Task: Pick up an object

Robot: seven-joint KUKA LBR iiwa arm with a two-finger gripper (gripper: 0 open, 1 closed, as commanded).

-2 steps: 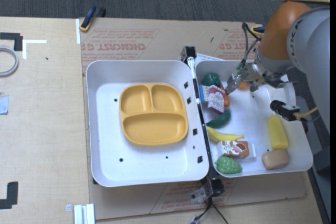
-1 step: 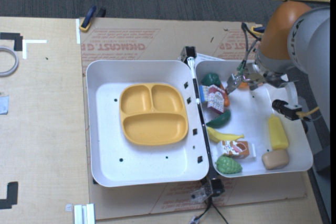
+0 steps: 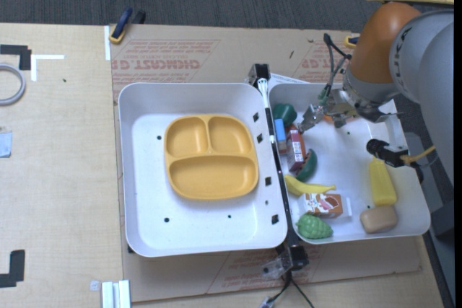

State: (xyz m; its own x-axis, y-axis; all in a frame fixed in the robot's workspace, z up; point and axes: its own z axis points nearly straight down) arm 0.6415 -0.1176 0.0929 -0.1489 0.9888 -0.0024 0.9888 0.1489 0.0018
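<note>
My gripper (image 3: 315,116) hangs over the upper left part of the right bin (image 3: 411,187), reaching in from the right under the orange-banded wrist. Nothing shows in its grasp. Just to its left lies a dark green round item (image 3: 284,112). Below that are a blue piece (image 3: 279,132) and a red-brown box (image 3: 294,144). A dark green vegetable (image 3: 308,164), a yellow banana (image 3: 309,186), an orange-and-white packet (image 3: 325,204) and a light green leafy item (image 3: 314,226) run down the bin's left side.
A yellow block (image 3: 381,182) and a tan bread-like lump (image 3: 378,218) lie at the right bin's lower right. The left bin (image 3: 137,177) holds a yellow divided plate (image 3: 211,156). The wall between the bins stands close left of the gripper.
</note>
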